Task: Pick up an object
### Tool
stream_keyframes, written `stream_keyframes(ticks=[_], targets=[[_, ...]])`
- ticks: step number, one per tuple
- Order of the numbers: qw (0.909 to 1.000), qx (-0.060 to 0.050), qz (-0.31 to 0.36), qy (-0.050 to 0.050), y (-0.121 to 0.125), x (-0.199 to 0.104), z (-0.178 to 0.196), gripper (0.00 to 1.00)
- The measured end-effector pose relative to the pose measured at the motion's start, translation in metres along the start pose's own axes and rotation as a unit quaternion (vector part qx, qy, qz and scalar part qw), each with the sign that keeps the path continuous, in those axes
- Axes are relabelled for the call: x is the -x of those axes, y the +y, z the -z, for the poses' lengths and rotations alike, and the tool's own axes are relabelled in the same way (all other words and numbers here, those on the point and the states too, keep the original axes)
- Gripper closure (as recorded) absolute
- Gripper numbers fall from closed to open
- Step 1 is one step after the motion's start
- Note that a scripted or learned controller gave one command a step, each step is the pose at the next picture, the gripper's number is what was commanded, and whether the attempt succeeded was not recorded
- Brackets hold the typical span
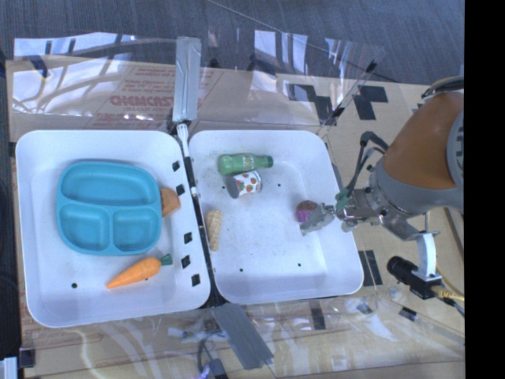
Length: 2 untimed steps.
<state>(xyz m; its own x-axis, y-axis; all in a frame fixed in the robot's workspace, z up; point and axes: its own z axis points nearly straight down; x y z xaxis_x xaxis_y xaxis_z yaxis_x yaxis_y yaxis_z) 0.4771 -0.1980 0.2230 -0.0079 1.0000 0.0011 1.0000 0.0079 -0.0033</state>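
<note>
Right bin (237,287) has four things in it. The green bottle (245,163) lies on its side near the back, long axis running left-right, with the narrower neck end pointing right. Just in front of it, close enough that they might be touching, is a small can (246,183) with a white and red label, tipped over with its open grey end facing left. A pale cone (214,229) sits against the left wall, long axis front to back, tip toward the front. Over on the right side there's a small purple thing (307,210), roundish, so no real axis to speak of, and too small to say what it is.

The tool (318,219) is low in the right bin, right up against that purple thing, just to its front-right. It looks like it's touching it, but whether the thing is actually between the fingers I can't tell. Can't tell how far open the tool is either; it's a grey blur from this angle.

The arm (422,152) comes in from the right, and its orange and grey body is cut off at the edge.

Left bin (31,290) holds a blue tray (109,208), a carrot (136,272) in front of it pointing left, and an orange-brown lump (170,202) partly tucked behind the tray's right edge.
</note>
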Motion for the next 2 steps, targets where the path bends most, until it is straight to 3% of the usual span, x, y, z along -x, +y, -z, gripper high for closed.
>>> stream_keyframes(ticks=[1, 2], targets=[[1.0000, -0.002, 0.001, 0.000, 0.083, 0.011, -0.126, 0.00], [1.0000, -0.003, 0.001, 0.000, 0.175, -0.014, -0.133, 0.00]])
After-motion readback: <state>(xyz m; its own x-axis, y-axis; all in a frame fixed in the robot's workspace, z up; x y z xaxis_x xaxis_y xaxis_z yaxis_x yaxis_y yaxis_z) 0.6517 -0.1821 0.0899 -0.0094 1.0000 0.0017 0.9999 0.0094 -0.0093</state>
